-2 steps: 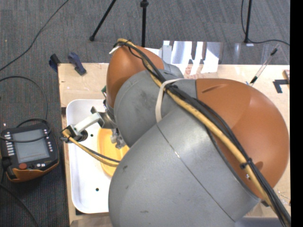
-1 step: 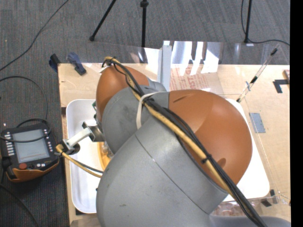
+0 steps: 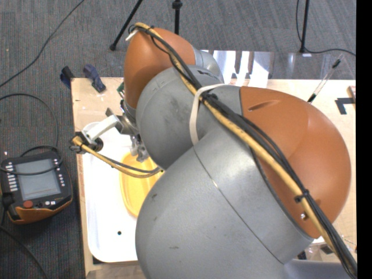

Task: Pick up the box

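Note:
My grey and orange arm reaches across from the right and covers most of both bins. Its wrist end hangs over the left white bin, and the gripper shows as a small grey metal part just above a yellow object. That yellow object lies flat in the left bin with a rounded edge; the arm hides its right side, so I cannot tell whether it is the box. A white bracket with a yellow cable sticks out to the left of the wrist.
A teach pendant lies on the carpet left of the bench. Blue clamps sit at the bench's far left corner. Tripod legs stand behind the bench. A small dark speck marks the left bin's floor.

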`<act>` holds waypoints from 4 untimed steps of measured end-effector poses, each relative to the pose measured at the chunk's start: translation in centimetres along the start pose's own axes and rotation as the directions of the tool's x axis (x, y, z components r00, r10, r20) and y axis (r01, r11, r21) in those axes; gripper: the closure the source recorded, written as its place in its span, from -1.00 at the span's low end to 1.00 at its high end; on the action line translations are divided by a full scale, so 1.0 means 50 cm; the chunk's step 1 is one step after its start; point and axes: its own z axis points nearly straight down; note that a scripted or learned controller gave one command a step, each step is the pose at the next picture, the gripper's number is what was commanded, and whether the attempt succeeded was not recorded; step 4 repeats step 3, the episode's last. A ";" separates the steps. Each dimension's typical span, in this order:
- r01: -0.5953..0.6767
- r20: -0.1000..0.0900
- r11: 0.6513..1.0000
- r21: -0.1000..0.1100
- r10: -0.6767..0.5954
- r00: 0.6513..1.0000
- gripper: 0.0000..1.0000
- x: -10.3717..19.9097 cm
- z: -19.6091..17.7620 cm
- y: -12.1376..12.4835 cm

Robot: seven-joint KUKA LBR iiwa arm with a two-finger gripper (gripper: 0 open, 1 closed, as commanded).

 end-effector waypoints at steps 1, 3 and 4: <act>0.032 0.002 1.000 0.002 -0.032 1.000 1.00 -0.004 0.206 -0.005; 0.299 0.005 0.954 0.002 -0.299 0.954 1.00 -0.079 0.021 -0.042; 0.299 0.005 0.954 0.002 -0.299 0.954 1.00 -0.079 0.021 -0.042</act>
